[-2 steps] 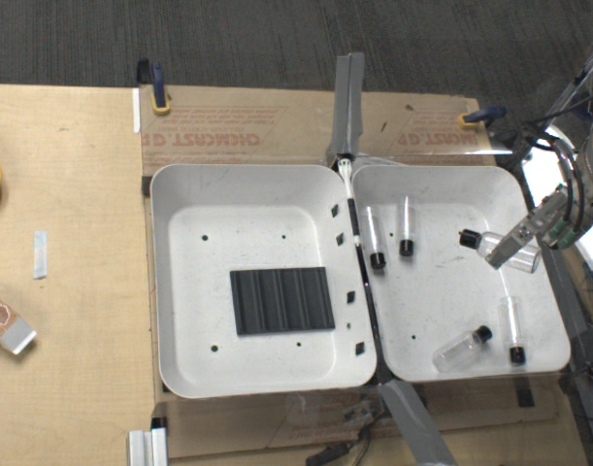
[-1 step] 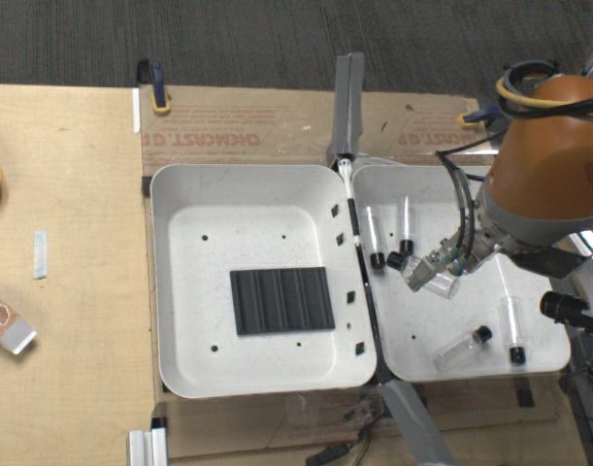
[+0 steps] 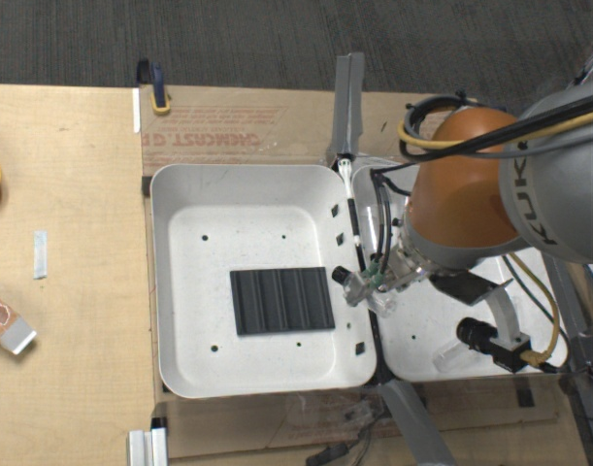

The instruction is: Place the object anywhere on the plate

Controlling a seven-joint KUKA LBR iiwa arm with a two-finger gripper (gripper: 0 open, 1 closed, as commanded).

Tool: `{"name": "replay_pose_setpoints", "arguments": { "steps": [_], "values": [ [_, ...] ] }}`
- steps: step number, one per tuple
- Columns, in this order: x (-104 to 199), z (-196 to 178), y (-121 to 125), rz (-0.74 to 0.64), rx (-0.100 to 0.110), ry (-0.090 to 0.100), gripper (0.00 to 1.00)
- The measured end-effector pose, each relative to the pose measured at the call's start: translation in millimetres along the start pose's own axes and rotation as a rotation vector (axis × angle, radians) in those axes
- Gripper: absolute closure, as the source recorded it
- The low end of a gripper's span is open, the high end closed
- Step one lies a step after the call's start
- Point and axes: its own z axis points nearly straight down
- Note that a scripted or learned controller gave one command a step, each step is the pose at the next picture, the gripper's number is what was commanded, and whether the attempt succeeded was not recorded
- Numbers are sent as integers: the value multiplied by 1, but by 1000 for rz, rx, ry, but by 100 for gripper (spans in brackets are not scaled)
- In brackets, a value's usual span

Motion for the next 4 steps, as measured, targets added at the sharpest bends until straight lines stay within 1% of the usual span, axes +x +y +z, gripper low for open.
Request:
{"name": "replay_pose_setpoints", "arguments": {
  "steps": [1,2,3,4],
  "values": [
    [73,8,32,23,-1,-1,100],
    [39,-76,18,-89,-3,-3,100],
    [102,-19,45,-130,1,-1,100],
    [77,-81,35,-117,-2,-3,100]
  ]
}}
